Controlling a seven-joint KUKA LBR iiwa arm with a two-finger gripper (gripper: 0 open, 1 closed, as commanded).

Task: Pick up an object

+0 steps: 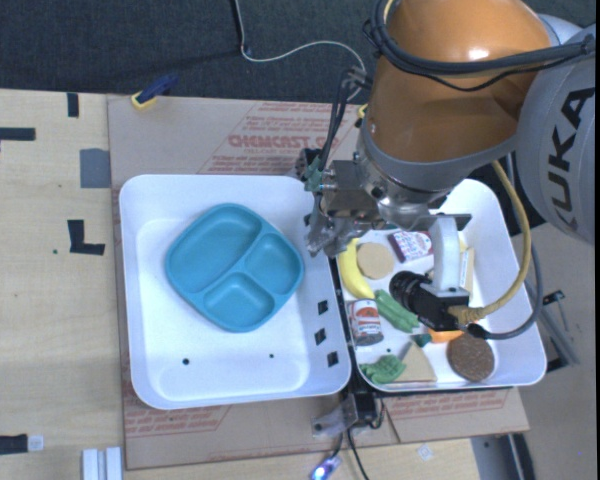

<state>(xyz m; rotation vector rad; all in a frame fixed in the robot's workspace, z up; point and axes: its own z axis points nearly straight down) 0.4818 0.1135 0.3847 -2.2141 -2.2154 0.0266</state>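
Camera view: my hand point(325, 230) sits just right of the blue divided plate point(234, 266), above the banana point(354, 273); its grip state I cannot tell.

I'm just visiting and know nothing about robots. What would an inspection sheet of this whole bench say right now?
Surface: two white bins, left bin, right bin, on a cardboard sheet.
Job's things: blue divided plate in left bin; banana, small can, brown round cookie, green toy pieces in right bin.
Clutter: nothing seen.
Grippers: gripper low over the bins' shared edge; jaws' state unclear.
Cables: white cable behind; yellow hose.
Surroundings: dark carpet.
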